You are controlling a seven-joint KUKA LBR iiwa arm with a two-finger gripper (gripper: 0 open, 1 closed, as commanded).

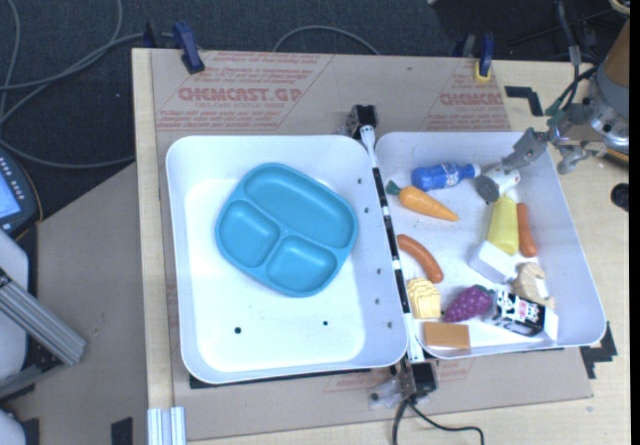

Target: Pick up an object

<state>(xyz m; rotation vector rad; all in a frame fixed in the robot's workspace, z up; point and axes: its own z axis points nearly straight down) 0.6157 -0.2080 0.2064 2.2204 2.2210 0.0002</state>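
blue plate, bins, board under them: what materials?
Blue plate: likely moulded plastic, matte to satin; uniform colour, rounded compartment ridges.
Left bin and right bin: probably thin formed plastic, smooth with a slight sheen; soft rounded rims.
Board: looks like a sheet under brown paper masking printed in red lettering; the sheet material itself cannot be told.

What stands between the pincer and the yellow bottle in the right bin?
Nothing visible does. The pincer hovers by the blue bottle, just above the yellow bottle's grey cap. The carrot lies to its left and a thin orange piece on its right, both beside it.
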